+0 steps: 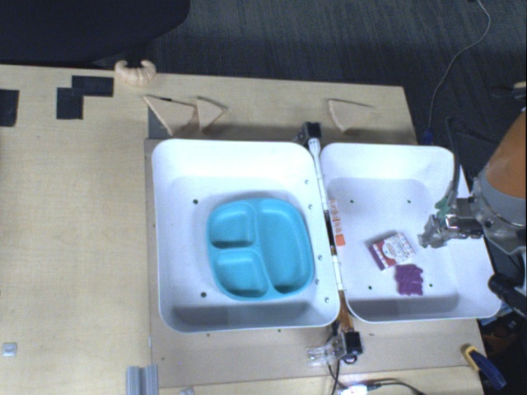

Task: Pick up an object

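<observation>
Camera view, looking down at a slant: a KUKA arm reaches in from the right, its gripper (435,230) hanging over the right-hand bin (428,167) near that bin's right side. How the gripper is set cannot be told from this angle, and nothing shows in its grasp. Two small candidates lie on the bin floor just left of and below the gripper: a small packet (390,248), white with a dark red edge, and, nearly touching its lower right corner, a purple object (409,279) with a ragged outline. The left-hand bin (177,171) carries a blue divided tray (261,248), three compartments, sitting flat at its centre. By the look of it the packet is light, thin and probably crinkly, lying flat, so a pinch across its short sides, pressed close to the floor, seems the likeliest hold; it could slide away if nudged. The purple object looks small, light and perhaps soft, better taken across its middle. The tray looks stiff but wide, and would need a grip on its rim
</observation>
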Controlling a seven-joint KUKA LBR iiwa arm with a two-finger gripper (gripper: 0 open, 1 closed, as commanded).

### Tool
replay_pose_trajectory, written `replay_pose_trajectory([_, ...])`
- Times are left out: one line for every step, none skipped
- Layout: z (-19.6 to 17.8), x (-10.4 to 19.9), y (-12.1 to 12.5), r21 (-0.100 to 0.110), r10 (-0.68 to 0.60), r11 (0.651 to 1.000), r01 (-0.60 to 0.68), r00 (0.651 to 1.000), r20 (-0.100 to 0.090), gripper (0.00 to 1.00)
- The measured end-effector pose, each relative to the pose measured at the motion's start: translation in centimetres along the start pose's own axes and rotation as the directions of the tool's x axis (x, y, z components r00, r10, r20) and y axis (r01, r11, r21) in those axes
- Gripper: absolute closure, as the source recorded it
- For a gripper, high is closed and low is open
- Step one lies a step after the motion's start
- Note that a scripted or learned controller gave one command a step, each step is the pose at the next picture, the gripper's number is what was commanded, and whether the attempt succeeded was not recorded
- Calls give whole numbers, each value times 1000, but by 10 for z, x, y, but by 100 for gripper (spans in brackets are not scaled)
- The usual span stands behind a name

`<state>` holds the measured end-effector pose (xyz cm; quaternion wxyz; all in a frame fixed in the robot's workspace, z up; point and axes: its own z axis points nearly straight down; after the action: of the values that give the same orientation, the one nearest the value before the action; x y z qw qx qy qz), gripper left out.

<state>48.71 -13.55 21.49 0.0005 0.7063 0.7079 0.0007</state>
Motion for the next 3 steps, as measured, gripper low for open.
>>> replay_pose_trajectory([0, 20, 1, 0, -2, 1000, 2, 1000, -1, 100])
replay_pose_trajectory([3, 53, 1, 0, -3, 1000, 3, 1000, -1, 100])
replay_pose_trajectory([38, -19, 12, 0, 1, 1000, -1, 1000, 2, 100])
